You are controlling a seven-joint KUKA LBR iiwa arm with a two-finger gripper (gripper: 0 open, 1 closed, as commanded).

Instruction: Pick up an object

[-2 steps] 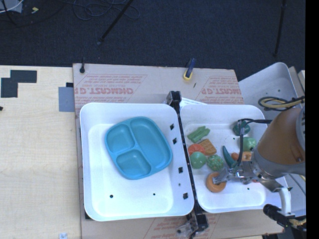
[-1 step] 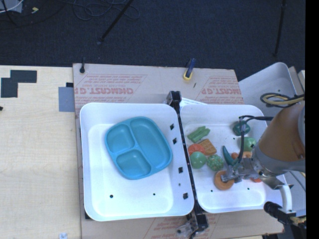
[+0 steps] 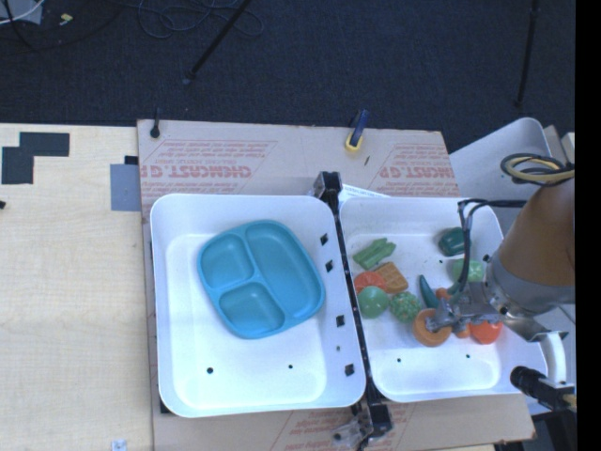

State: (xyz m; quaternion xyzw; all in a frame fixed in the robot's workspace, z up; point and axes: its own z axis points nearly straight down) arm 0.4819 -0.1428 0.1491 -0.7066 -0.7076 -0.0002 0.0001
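A light wooden desk carried a sheet of printed cardboard, and two white bins sat on it side by side. The left bin held a blue plate with three compartments, lying flat and turned at a slant. A blue and yellow clamp gripped the cardboard's far edge. Black cables trailed over the dark floor beyond.

The arm hides the right bin's far corner — toys beneath blurred.
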